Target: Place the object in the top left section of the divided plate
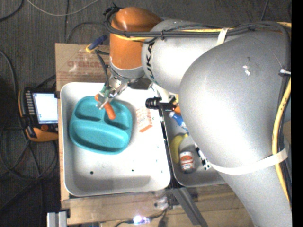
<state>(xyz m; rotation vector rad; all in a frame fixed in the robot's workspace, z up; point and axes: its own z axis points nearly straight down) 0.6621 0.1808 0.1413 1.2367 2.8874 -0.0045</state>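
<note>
1. My gripper hangs over the upper part of the teal divided plate, just below my orange wrist band in the camera view.
2. An orange, carrot-like object sits right at my fingertips, slanting down and to the right from them onto the plate. Its upper end appears to lie between my fingers, so I seem to be pinching it with a narrow grip, though the contact is small and hard to read.
3. The object's lower end rests on or just above the plate's raised divider, near the middle of the plate's upper edge; I cannot tell for certain which compartment it lies in.
4. The plate lies beneath me and extends mostly to the lower left of my fingers, tilted in the left white bin.
5. To the right of my fingers, on the bin floor just beside the plate, lies a small white-and-orange packet.
6. Further right and lower, the right bin holds a yellow bottle, a small jar with a red label and a blue item, all well apart from my fingers.
</note>
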